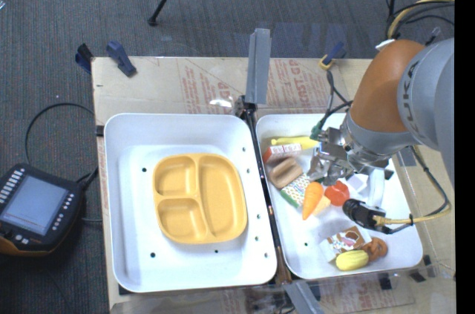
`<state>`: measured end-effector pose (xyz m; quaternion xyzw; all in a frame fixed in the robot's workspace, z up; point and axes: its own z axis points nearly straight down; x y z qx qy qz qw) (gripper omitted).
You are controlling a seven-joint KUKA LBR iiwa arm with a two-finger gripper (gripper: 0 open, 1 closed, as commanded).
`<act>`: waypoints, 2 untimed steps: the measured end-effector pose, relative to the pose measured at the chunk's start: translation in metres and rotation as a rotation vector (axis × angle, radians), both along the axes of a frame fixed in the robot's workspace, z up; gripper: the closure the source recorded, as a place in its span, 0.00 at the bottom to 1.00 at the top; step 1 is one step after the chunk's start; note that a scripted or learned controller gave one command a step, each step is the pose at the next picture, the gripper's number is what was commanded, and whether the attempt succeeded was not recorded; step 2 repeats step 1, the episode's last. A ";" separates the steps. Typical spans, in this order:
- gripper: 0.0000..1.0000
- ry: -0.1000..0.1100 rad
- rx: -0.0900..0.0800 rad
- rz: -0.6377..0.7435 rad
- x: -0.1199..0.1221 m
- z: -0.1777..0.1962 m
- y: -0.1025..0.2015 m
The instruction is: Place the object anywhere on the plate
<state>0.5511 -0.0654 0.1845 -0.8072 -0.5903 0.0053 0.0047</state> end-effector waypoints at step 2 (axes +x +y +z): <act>0.00 0.000 0.000 0.000 0.000 0.000 0.000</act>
